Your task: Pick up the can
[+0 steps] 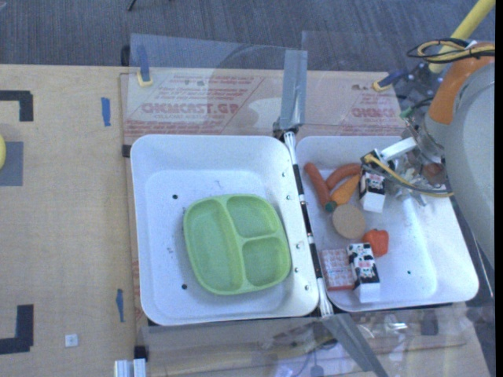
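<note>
The can (348,222) shows as a tan round disc in the middle of the right bin (440,281), seen end-on. My gripper (415,171) hangs over the upper right part of that bin, up and to the right of the can and apart from it. A small white carton (374,195) stands between the gripper and the can.
An orange carrot (343,176) and a red sausage (317,182) lie above the can. A red-orange piece (378,241), a cow-print carton (363,269) and a pink box (336,267) lie below it. The left bin (157,171) holds a green divided plate (237,243).
</note>
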You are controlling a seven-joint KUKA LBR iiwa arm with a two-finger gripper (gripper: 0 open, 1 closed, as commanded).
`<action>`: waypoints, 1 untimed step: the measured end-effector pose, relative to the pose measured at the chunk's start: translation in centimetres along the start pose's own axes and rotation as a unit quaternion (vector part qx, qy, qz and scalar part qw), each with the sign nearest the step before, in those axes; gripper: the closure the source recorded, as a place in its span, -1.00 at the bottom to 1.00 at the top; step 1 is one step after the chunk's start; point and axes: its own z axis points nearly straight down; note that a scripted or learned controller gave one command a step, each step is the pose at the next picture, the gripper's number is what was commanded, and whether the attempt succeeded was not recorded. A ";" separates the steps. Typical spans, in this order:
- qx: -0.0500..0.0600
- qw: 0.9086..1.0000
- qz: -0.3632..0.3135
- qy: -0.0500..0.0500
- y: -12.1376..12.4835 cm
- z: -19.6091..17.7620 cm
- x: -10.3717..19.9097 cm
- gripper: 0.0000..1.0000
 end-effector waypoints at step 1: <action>-0.019 0.996 0.083 0.016 -2.9 -12.9 -0.2 1.00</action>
